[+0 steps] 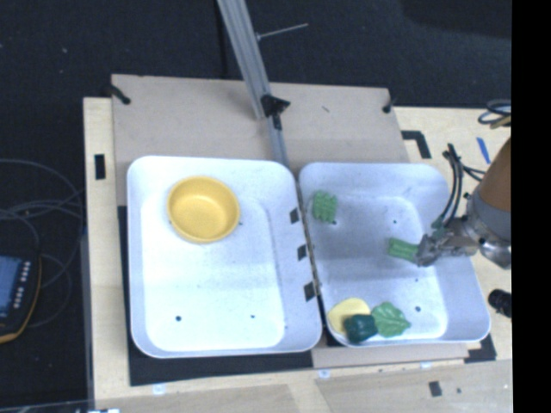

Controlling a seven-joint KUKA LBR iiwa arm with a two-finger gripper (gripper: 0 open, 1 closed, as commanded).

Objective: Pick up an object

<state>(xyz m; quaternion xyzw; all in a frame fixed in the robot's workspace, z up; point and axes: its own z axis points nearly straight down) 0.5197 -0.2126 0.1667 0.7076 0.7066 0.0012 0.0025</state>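
At the far left, off the desk [207, 110], a dark device with a blue screen [13, 291] lies on the black floor among loose cables. On the desk, two white bins sit side by side. Left bin [215, 317] holds one thing, a yellow bowl [203, 208], upright in its far left part, well apart from everything else. Between the bins, small dark clips mark the shared edge, and a grey metal rail [245, 46] runs from the far side down toward that seam. Right bin [370, 188] holds several things. A green piece [324, 206] lies in its far left part, just beside the seam. Along its near wall three things crowd together: a yellow lump [346, 309], a dark green block [360, 326] touching it on the near side, and a light green leafy piece [390, 318] just right of the block. Farther right, about midway up the bin, a green bar [401, 249] lies flat on the bin floor. The tool [428, 253] is down at the bar's right end, its dark tip touching or overlapping that end; I cannot tell whether the fingers are apart or together, nor whether the bar sits between them. Behind the tool, the grey arm [491, 222] with its orange band and cables enters from the right.
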